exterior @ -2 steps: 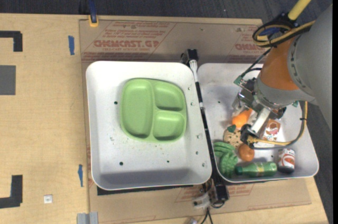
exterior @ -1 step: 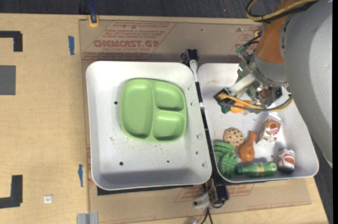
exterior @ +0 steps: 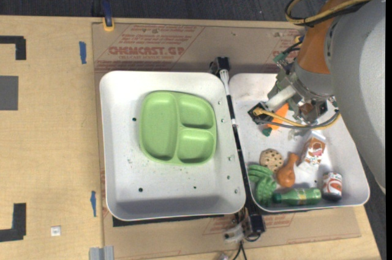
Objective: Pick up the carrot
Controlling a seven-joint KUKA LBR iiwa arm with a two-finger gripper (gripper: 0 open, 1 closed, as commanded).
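The carrot (exterior: 281, 110) is a small orange piece in the upper part of the right bin (exterior: 352, 157), partly hidden by the robot's own hardware. My gripper (exterior: 302, 109) hangs over that same corner, just right of the carrot and very close to it. The wrist covers the fingertips, and I cannot make out whether anything sits between them.
In the front of the right bin lie a cookie (exterior: 271, 158), a brown-orange drumstick shape (exterior: 286, 173), a green leafy toy (exterior: 260, 182), a green bottle (exterior: 297, 195), a red and white can (exterior: 332, 185) and a small packet (exterior: 315, 151). The left bin (exterior: 116, 148) holds a green divided plate (exterior: 178, 127).
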